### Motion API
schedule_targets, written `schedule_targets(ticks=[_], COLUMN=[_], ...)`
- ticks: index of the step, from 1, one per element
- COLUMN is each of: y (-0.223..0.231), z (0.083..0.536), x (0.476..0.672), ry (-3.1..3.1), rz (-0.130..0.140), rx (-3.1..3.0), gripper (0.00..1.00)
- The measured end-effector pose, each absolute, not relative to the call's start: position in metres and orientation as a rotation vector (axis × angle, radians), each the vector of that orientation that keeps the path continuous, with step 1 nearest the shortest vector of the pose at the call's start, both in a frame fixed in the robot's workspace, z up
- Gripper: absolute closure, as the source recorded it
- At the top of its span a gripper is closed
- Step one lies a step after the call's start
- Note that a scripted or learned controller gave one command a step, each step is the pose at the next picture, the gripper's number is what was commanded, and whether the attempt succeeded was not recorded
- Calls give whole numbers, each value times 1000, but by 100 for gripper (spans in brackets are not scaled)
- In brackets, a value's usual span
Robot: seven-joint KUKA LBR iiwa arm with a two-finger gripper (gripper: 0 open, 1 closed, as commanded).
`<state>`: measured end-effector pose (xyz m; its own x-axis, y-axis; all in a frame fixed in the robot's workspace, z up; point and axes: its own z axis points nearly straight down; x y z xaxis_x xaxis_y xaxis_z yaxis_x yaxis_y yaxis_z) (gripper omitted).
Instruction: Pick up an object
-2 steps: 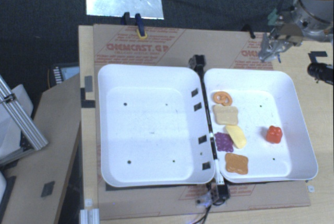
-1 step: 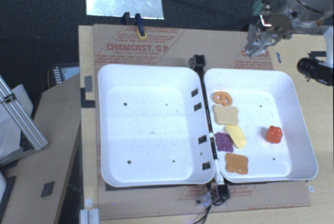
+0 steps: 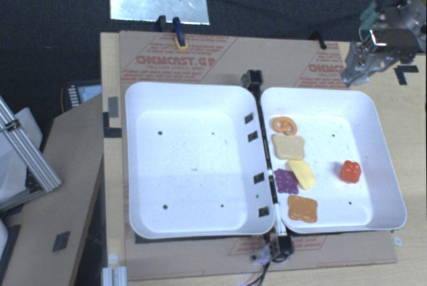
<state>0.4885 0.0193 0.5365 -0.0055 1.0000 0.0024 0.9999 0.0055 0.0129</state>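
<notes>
1. Hand hangs above the table's far right corner, just beyond the far rim of the right bin; whether it is open or closed cannot be told at this angle, and nothing shows in its grip.
2. Six toy foods lie in that right bin: a pretzel, a slice of bread, a yellow wedge, a purple cluster and an orange-brown piece crowd its left wall, several touching.
3. Alone toward the bin's right side sits a red pepper, well apart from the rest.
4. Judged from this layout, the pepper is the cleanest target: a straight descent centred over it, with room on every side, should avoid nudging neighbours.
5. Left bin carries no items.
</notes>
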Motion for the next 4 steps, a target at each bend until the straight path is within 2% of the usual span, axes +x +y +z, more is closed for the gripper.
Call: schedule_targets(ticks=[1, 2, 3, 4], y=[80, 94, 122, 166], z=[377, 490, 520, 536], x=[493, 515, 488, 486], ry=[2238, 2222, 2228, 2231], rz=[-16, 20, 10, 8], rx=[2217, 2209, 2212, 2212], gripper=[100, 100, 100, 100])
